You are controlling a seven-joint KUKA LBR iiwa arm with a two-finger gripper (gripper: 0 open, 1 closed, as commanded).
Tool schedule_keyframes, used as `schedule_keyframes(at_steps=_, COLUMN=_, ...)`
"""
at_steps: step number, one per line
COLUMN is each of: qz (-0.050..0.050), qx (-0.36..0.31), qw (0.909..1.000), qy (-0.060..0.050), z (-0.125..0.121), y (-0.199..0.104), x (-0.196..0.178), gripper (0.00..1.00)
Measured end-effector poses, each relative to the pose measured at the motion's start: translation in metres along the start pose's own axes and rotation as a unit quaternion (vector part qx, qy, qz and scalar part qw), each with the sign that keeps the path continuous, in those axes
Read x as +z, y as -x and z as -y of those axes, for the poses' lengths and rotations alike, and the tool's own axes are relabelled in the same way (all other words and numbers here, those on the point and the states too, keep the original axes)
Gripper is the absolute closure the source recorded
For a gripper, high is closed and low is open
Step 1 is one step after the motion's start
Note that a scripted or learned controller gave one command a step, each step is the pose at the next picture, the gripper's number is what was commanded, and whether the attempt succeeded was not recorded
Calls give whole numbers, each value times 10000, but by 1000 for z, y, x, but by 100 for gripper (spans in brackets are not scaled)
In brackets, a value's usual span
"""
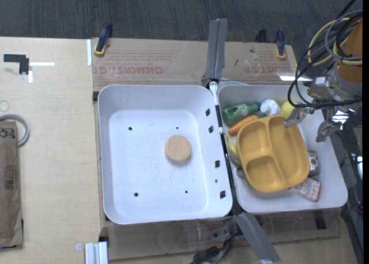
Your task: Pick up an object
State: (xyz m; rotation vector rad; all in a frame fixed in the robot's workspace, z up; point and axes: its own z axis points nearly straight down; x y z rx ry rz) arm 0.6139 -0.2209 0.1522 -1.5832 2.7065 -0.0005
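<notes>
Plainly, the right bin was crowded: a yellow divided tray lay tilted over a green bottle and small packets. The left bin held a lone tan disc, the easier target. Whether the end effector, poised at the tray's far right rim, was clenched could not be told.

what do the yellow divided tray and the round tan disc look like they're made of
Yellow divided tray: probably molded plastic, with smooth rounded compartments, uniform color and a soft sheen. Round tan disc: possibly cork or a toy cookie, with a matte, speckled surface; too small to be sure.
</notes>
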Motion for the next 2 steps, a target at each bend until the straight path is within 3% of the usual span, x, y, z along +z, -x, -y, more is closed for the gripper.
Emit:
schedule_keyframes(at_steps=1, qz=3, qx=-1070, qw=9943, qy=-9, z=41, y=22, x=-63, gripper=0)
schedule_keyframes(at_steps=2, qz=3, qx=-2242, qw=9745, qy=12, z=4, y=53, x=-21, gripper=0)
